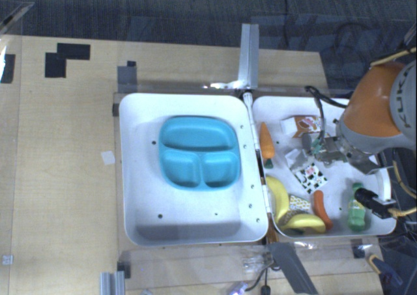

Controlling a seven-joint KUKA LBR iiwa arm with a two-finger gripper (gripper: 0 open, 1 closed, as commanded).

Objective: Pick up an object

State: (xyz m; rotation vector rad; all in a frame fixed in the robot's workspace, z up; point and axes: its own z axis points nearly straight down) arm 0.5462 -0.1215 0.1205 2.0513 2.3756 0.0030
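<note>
At right of frame, the gripper (311,152) hangs low in the right bin (384,227) over a patterned packet (309,176) (whether its pincer grips anything, I cannot tell); bananas (287,208) lie lower left.

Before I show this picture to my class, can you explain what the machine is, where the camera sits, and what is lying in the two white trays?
One camera looks down at a slant on a bench. The grey and orange robot arm reaches in from the right; its claw hangs over the right tray. I cannot tell whether it holds anything. The left tray holds a blue divided plate. The right tray holds toy food and small packets: a carrot, two bananas, a sausage, a green bottle and a spotted card.
</note>
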